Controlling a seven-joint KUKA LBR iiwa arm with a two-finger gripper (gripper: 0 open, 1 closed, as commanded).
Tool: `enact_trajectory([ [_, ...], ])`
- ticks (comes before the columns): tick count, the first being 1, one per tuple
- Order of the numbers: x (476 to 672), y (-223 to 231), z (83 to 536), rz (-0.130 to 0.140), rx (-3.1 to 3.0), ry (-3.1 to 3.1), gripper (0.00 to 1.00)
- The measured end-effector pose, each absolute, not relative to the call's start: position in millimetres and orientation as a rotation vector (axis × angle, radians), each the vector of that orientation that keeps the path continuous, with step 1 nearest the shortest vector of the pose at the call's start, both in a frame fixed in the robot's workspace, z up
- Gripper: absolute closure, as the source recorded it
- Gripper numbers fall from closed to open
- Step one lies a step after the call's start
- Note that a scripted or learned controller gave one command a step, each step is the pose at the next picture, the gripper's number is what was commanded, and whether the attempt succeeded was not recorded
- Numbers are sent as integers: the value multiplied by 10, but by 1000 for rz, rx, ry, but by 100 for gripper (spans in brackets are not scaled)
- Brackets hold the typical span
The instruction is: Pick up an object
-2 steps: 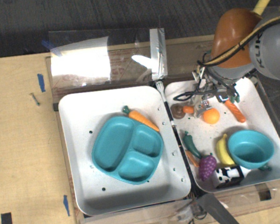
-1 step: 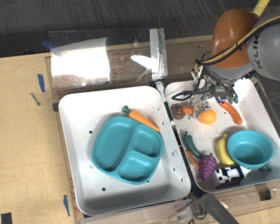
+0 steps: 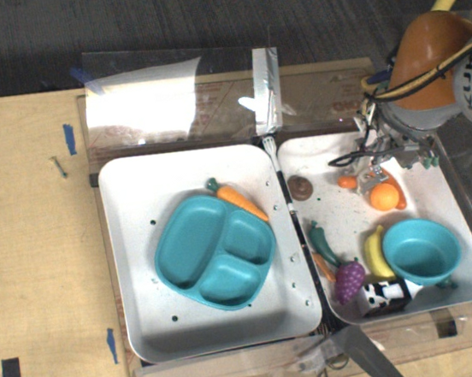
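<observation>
The claw (image 3: 378, 175) hangs low over the small round orange fruit (image 3: 385, 196) in the right white bin (image 3: 465, 222), seemingly lining up a grasp, its opening impossible to tell.

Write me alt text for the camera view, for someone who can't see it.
A grey robot arm reaches in from the right, its hand low over an orange fruit in the right bin. That bin also holds a teal bowl, banana, purple grapes and other small toys. The left bin holds a teal divided plate with a carrot at its edge.
</observation>
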State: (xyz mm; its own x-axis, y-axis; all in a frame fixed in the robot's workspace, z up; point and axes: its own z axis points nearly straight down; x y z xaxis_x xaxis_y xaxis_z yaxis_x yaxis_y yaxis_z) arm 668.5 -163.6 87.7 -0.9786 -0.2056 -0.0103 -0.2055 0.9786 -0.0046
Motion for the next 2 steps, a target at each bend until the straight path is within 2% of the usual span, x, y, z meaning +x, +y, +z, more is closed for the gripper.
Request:
enact_trajectory([
  [1, 6691, -1446, 877, 2, -41, 3134, 100],
  [2, 6689, -2253, 887, -8, -675, 3055, 100],
])
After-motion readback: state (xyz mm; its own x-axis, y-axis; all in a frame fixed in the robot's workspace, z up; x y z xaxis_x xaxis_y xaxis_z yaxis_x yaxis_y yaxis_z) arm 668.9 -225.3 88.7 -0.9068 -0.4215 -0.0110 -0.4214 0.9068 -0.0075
